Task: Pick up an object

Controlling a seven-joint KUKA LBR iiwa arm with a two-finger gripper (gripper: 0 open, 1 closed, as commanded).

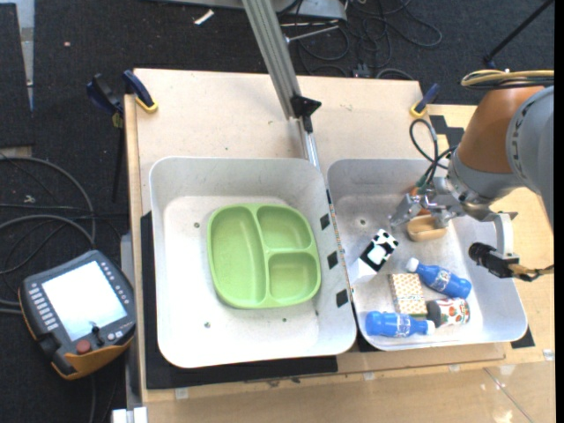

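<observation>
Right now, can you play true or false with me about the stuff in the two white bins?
1. The green plate with three sections lies in the left bin. True.
2. Two blue bottles sit in the right bin. True: one blue bottle lies further back, another blue bottle near the front edge.
3. The black-and-white object lies on the green plate. False: it is in the right bin, near the divider between the bins.
4. The gripper hangs over the left bin. False: it is over the right bin, close to a tan object.
5. The arm comes in from the left. False: it comes from the right.
</observation>
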